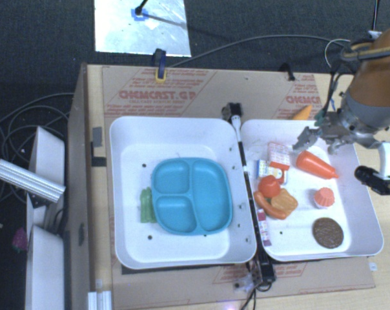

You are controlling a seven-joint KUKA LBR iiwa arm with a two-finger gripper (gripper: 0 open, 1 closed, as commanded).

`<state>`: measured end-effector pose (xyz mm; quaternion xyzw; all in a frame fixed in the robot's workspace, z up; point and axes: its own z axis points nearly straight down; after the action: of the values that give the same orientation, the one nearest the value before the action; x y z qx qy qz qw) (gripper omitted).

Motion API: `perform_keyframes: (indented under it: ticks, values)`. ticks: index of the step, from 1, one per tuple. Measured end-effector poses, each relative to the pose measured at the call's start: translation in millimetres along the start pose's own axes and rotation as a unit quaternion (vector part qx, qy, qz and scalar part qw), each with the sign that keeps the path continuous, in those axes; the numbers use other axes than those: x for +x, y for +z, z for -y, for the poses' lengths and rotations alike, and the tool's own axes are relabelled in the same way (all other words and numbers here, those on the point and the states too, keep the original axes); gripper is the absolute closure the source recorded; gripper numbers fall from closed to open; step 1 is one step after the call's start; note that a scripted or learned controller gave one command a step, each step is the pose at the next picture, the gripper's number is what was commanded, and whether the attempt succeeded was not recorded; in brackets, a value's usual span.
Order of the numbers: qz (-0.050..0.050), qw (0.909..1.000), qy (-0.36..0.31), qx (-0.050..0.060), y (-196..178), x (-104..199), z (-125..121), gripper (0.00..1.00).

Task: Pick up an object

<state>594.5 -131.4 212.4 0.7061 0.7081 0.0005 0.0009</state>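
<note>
The right bin [369, 237] holds an orange carrot [316, 165], a red tomato [269, 186], an orange-yellow pepper piece [283, 205], a pink cupcake [323, 197], a brown cookie [328, 232] and a white-and-red packet [277, 158]. My gripper [319, 141] hovers over the bin's far right part, just beyond the carrot's top end. Its two grey fingers are spread open, and nothing sits between them. The grey and orange arm comes in from the upper right.
The left bin [127, 173] carries a blue divided plate [192, 196] with a green piece [146, 205] lying beside it. A small orange item [303, 113] rests on the board behind the right bin. A black divider clip [234, 112] sits between the bins.
</note>
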Motion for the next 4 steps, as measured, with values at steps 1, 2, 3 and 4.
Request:
perform_keyframes:
  ticks: [1,2,3,4]
  values:
    - [0.001,1.0000,-0.001,-0.006,122,34,-41,0.00]
    - [0.000,1.0000,0.001,-0.009,121,39,7,0.00]
    - [0.001,1.0000,0.001,-0.009,122,30,55,0.00]
    - [0.001,1.0000,0.001,-0.009,122,21,89,0.00]
